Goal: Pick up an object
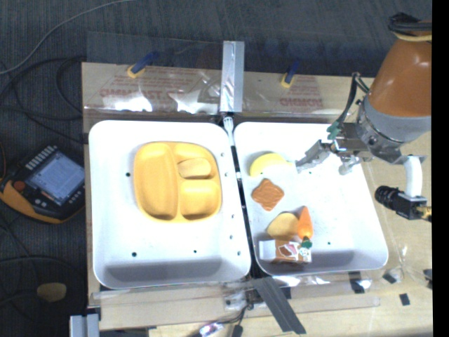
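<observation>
In the right bin lie a round yellow object, a flat orange-brown piece, a tan-yellow piece, an orange carrot and a small printed box. My gripper hovers over the upper right part of this bin, right of the yellow object. It is open, with one finger pointing left toward the yellow object, and nothing sits between the fingers.
The left bin holds a yellow divided tray with a tan piece in one compartment. A metal strip stands behind the divide between the bins. A handheld pendant lies left of the bench.
</observation>
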You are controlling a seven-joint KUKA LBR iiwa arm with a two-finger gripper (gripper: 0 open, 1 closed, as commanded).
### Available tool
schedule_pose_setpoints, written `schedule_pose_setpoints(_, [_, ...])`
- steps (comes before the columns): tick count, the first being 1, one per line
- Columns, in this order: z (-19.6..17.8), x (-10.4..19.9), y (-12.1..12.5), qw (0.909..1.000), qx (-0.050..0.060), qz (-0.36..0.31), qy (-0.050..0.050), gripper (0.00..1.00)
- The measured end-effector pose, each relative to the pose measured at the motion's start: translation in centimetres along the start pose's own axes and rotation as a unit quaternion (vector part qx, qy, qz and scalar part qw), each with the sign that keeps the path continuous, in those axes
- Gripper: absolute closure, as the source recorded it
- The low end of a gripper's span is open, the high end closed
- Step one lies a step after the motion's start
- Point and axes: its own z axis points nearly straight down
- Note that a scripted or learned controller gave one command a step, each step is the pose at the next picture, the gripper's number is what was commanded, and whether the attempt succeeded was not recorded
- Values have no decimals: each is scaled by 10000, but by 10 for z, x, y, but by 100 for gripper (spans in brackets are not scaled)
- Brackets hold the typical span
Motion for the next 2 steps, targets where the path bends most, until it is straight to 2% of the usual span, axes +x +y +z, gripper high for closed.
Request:
schedule_pose_setpoints(1, [146,-29,-36,9982,12,607,10,0])
schedule_pose_setpoints(2, [187,-33,-39,9995,-89,299,2,0])
